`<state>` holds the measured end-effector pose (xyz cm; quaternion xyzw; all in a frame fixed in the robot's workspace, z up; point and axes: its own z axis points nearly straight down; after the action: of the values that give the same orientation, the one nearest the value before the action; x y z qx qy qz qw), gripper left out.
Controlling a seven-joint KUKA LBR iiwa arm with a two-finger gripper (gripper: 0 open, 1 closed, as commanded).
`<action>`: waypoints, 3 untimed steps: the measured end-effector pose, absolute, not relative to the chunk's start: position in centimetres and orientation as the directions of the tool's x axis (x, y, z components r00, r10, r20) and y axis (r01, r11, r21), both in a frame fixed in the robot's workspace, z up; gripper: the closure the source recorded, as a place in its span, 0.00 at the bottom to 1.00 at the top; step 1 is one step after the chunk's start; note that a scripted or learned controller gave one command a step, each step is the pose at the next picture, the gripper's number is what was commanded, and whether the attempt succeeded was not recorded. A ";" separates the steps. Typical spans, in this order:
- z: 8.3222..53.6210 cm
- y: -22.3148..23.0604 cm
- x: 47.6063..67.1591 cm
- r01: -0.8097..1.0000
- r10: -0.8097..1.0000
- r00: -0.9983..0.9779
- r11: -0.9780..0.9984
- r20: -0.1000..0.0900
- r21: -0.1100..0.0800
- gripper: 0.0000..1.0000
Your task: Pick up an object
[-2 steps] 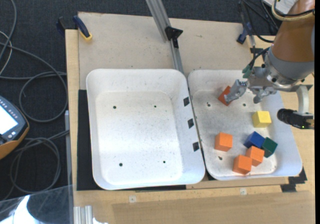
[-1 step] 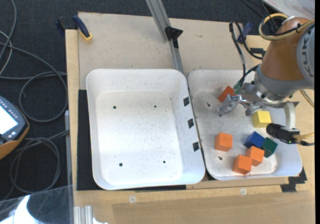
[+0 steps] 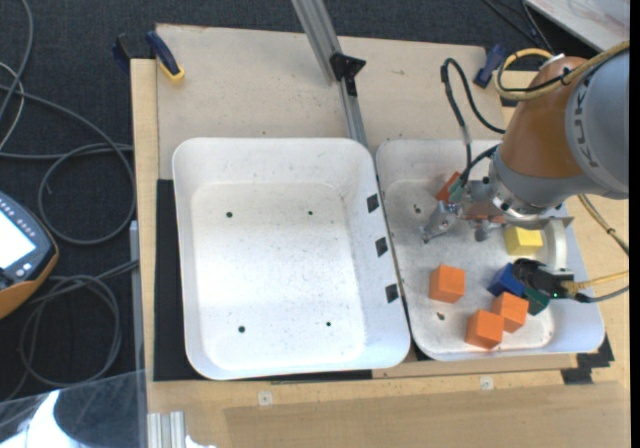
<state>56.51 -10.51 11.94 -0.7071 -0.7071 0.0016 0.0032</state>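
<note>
Over the right bin point(image 3: 400, 266), hovering low, end effector point(image 3: 455, 219) pointing down at bare floor, grip impossible to tell from here. Sitting just below: orange cube point(image 3: 447, 283). Needing to shift toward it, centring before descending, avoiding the neighbouring blocks.

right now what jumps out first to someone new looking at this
The grey and orange arm reaching over the right bin, its gripper low above the bin floor. Then the bright blocks near that bin's front: orange cubes, a yellow block and a blue piece.
</note>
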 end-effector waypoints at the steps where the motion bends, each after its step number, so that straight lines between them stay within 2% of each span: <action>1: 13.4 -10.5 56.7 1.000 1.000 -0.001 0.001 0.002 0.002 1.00; 3: 20.8 -10.2 57.2 1.000 1.000 -0.002 0.002 0.000 0.005 1.00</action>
<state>57.16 -10.16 20.84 -0.7064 -0.7078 -0.0018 -0.0019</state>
